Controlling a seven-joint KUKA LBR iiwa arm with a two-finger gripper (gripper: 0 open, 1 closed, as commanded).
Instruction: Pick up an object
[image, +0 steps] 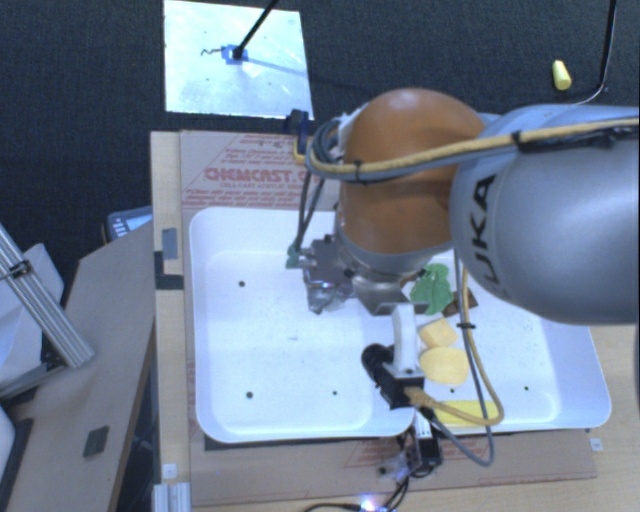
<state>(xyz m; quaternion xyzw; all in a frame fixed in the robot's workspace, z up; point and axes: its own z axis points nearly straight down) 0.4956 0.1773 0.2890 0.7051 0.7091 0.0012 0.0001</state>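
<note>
The arm (480, 200) reaches in from the right and hangs low over the white bin (250, 330), its orange band and grey wrist covering much of the bin's middle and far side. The gripper (322, 290) shows as a cluster of grey metal under the wrist, just above the bin floor near its centre; whether it is wide, narrow or holding anything cannot be told. The objects lie to the right of the gripper and nearer the camera, apart from it: a green leaf-shaped piece (434, 288) tucked against the wrist and partly covered by it, two pale yellow rounded pieces (445, 365) below that, and a brighter yellow piece (465, 410) near the front rim, crossed by a yellow cable (478, 375). The bin's right part is cut off from sight by the arm.
</note>
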